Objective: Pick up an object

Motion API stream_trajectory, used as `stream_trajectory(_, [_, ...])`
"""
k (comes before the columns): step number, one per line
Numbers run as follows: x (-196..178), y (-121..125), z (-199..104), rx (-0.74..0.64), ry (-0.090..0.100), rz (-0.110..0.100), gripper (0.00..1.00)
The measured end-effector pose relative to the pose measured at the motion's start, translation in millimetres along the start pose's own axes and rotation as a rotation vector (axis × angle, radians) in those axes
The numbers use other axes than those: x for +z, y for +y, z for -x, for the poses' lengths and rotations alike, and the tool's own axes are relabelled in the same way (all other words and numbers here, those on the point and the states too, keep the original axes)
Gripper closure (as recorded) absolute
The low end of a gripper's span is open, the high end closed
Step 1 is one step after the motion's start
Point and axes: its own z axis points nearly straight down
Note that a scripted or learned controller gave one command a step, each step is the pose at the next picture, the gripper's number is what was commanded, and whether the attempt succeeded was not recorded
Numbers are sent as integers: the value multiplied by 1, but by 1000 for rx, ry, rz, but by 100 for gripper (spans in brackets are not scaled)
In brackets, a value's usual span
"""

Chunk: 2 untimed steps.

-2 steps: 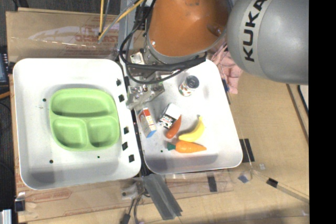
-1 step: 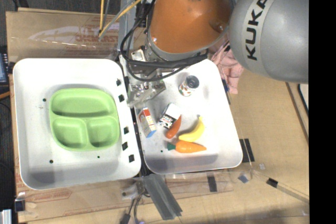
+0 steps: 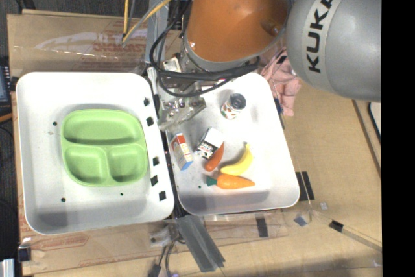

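Arm dominates the top right, folks, a big grey KUKA body with its orange band bulging over the back of the right bin, cables looping around the wrist. Next in size, the left bin, carrying a green divided tray with three compartments, sitting a little left of that bin's centre. Over to the right bin now, where the action is: the gripper hangs low at the bin's back left corner, close to the wall between the two bins, and whether it's open or shut I simply cannot tell from here, metal and cable hide it. Just below it lies a small carton with red and blue on it. Beside that, a black-and-white box, tilted. A yellow banana curves near the middle, a red pepper touching its left end, an orange carrot just in front of both. Smallest of the lot, a little jar with a dark lid, standing apart toward the back. Everything rests on the bin floor.
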Motion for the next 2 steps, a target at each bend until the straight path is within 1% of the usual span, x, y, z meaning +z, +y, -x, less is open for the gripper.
stream_trajectory(1, [25, -25, -3, 479, 1, -2, 100])
stream_trajectory(2, [93, -53, -9, 902, 1, -3, 100])
